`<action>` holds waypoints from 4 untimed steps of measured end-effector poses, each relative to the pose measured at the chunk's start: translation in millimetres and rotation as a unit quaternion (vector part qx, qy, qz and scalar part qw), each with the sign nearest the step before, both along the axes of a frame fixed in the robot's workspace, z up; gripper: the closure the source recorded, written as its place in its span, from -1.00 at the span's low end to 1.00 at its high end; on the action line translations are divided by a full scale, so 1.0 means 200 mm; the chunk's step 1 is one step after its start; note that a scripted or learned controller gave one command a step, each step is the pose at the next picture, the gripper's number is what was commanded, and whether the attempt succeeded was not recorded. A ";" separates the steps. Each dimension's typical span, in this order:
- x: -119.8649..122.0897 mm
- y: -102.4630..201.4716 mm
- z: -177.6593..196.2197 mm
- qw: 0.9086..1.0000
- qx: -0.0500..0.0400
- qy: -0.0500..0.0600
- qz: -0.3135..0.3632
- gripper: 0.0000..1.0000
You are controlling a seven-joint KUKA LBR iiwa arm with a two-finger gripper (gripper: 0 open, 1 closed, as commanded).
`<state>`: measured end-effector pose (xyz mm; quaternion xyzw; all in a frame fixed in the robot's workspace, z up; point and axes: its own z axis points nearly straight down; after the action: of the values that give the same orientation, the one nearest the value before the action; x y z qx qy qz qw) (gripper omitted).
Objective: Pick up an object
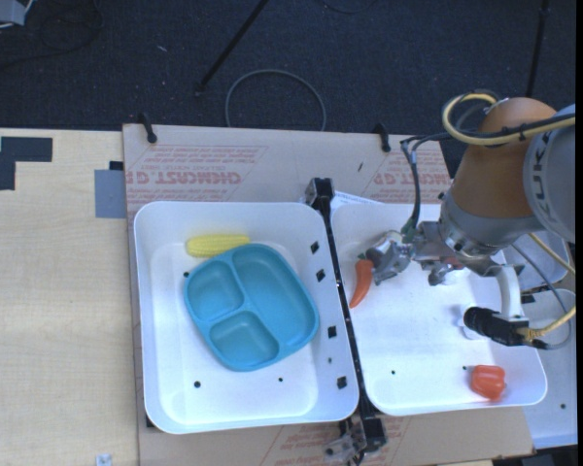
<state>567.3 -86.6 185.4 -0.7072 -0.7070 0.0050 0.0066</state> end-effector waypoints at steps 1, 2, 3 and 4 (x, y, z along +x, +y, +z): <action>0.01 0.00 0.03 1.000 -0.001 -0.006 0.001 -1.00; 0.05 0.03 -0.26 1.000 0.000 -0.004 0.001 -1.00; 0.05 0.04 -0.50 1.000 -0.001 -0.006 0.000 -1.00; 0.05 0.03 -0.44 1.000 -0.001 -0.006 -0.002 1.00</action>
<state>576.4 -80.3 97.2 -0.7088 -0.7054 0.0016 0.0021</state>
